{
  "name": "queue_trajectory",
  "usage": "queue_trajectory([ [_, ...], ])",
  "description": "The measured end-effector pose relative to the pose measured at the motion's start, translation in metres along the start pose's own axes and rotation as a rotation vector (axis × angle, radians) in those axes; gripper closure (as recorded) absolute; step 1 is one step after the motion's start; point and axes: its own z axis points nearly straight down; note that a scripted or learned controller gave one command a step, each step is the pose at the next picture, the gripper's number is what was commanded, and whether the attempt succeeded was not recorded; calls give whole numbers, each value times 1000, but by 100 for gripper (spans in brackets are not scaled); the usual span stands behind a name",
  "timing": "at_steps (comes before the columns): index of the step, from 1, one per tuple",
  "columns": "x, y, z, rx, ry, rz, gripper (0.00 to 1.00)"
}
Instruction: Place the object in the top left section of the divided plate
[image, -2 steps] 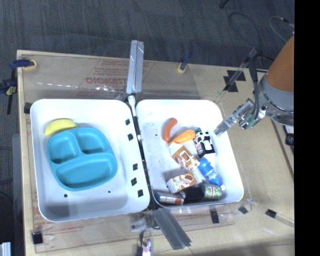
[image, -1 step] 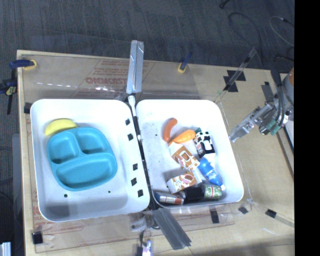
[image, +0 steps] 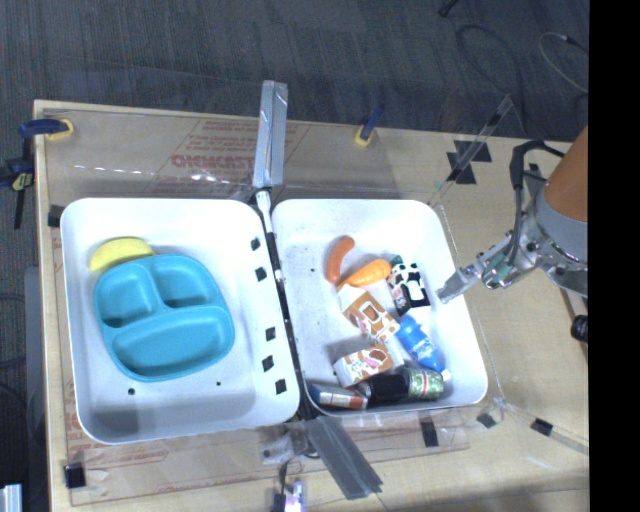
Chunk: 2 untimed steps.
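A blue divided plate (image: 165, 315) lies in the left bin (image: 75, 380). It has two small sections at the top and one large section below, and nothing lies in any of them. A yellow banana-like object (image: 120, 252) rests in the bin against the plate's upper left rim. The right bin (image: 300, 240) holds the loose objects, among them two orange carrots (image: 355, 265) and a blue bottle (image: 418, 342). My gripper (image: 450, 288) hangs over the right rim of the right bin, pointing down-left, with nothing visibly in it.
The right bin also holds a black-and-white item (image: 408, 285), two printed snack boxes (image: 368, 318), a green-and-red can (image: 425, 382) and a dark bottle (image: 380, 388). A metal divider bar (image: 272, 130) runs between the bins. Blue clamps (image: 40, 128) sit at the bench's back edge.
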Motion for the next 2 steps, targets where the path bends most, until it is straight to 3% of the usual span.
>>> queue_trajectory([
  [1, 1, 0, 39, -2, 0, -102, 100],
  [2, 1, -1, 28, 0, -1, 353, 100],
])
